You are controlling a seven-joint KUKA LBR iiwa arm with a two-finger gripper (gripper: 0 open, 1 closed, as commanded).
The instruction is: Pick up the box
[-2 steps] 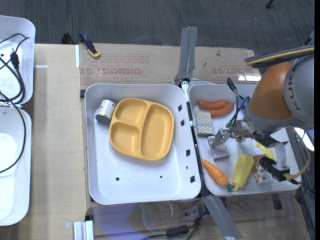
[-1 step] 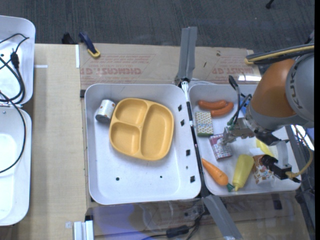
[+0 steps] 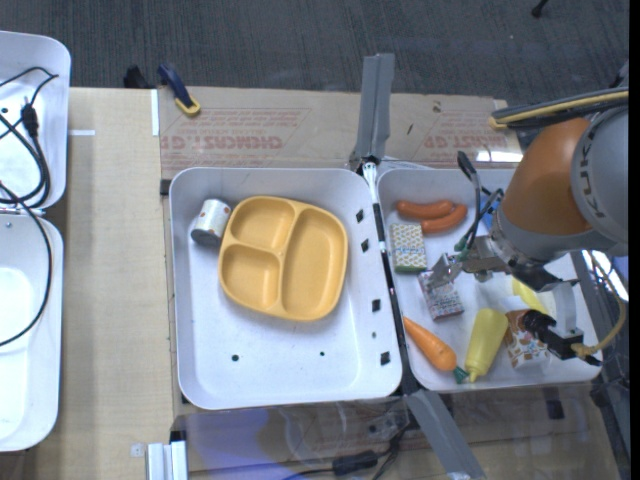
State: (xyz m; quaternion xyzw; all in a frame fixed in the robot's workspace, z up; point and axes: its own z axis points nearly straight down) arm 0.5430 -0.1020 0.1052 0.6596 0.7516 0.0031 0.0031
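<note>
We are working in the right bin [image 3: 400, 353], where the arm [image 3: 560, 183] is reaching in from the right and hanging low over the clutter. Our gripper [image 3: 447, 268] is sitting just above the box [image 3: 441, 295], a small grey speckled carton lying flat and slightly skewed near the bin's middle; the metal tips are touching or nearly touching its upper edge, but we cannot tell whether they are spread or closed, and nothing is showing between them, so we are not claiming a hold. The box is lying between the green sponge [image 3: 407, 245] above it and the carrot [image 3: 431, 342] below, with the yellow bottle [image 3: 484, 340] to its lower right and the sausage [image 3: 432, 213] further up, so we are judging that the approach is coming straight down to avoid nudging these neighbours. The yellow tray [image 3: 284, 258] and the can [image 3: 210, 221] are resting in the left bin [image 3: 200, 368], well apart from the work. We are judging the grasp as not yet secured.
</note>
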